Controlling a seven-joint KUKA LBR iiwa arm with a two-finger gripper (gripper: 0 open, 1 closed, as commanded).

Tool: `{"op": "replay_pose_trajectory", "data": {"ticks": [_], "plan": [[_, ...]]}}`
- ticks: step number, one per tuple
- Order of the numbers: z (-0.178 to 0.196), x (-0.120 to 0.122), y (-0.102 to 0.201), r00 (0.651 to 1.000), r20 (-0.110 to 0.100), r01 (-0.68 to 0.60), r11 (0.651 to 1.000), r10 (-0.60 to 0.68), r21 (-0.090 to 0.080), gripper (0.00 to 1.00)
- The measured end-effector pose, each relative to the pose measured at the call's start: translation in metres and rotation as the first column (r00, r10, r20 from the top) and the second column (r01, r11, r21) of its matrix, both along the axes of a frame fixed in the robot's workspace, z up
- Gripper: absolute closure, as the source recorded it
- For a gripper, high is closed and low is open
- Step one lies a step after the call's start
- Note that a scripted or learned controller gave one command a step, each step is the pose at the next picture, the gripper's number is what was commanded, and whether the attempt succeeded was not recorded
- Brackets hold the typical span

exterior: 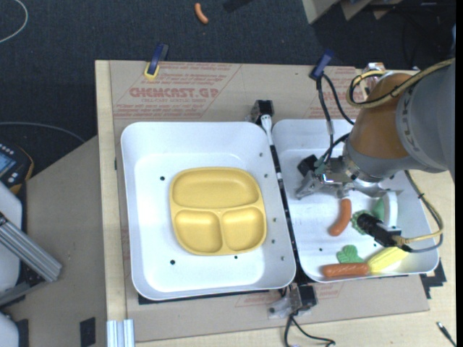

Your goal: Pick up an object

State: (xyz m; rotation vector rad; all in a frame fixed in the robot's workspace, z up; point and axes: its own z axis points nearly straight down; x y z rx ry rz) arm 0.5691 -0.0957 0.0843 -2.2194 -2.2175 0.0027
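Note:
My gripper (309, 180) hangs low over the upper left part of the right bin (309, 255), reached in from the right under the grey arm with its orange band. An orange-red sausage (341, 217) lies just below and right of the gripper, apart from it. Near the bin's front edge lie a second sausage (345, 270), a green toy piece (349, 254) and a yellow corn-like piece (387, 259). A green and white object (382, 208) is partly hidden by the arm and a black cable.
The left bin (141, 215) holds a yellow divided plate (216, 210). A black clamp (263, 111) sits between the bins at the back, another at the front (300, 297). Cables run along the arm and the right bin's far side.

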Motion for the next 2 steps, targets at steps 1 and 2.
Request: {"op": "replay_pose_trajectory", "data": {"ticks": [1, 2], "plan": [[0.011, 0.001, 0.0, 1.0, 0.003, 0.001, 1.0, -0.001, -0.001, 1.0], [0.055, 0.0, 0.003, 1.0, 0.01, -0.002, 1.0, 0.002, -0.003, 1.0]]}}
